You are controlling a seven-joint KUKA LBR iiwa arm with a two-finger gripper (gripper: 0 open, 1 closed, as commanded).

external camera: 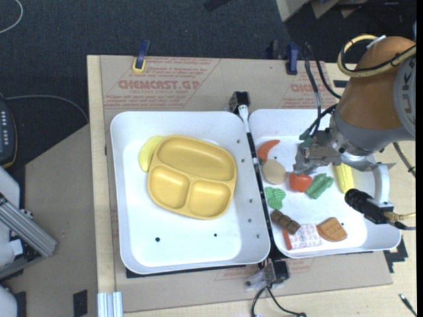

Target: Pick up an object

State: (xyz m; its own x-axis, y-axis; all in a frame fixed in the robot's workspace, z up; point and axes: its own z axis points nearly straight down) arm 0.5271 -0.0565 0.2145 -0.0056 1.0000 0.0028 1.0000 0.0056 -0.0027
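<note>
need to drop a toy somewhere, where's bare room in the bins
Left bin: bare floor below and left of the yellow plate. Right bin: crowded with toys round the gripper; small gap between green toy and cracker.

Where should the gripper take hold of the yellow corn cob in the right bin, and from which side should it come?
Grip the corn cob across its middle, coming straight down from above. It lies flat and long, roughly up and down in the view, so its narrow width probably fits between the fingers. The green toy lies close on one side and the gripper stands just beyond it, so a side approach looks crowded.
</note>
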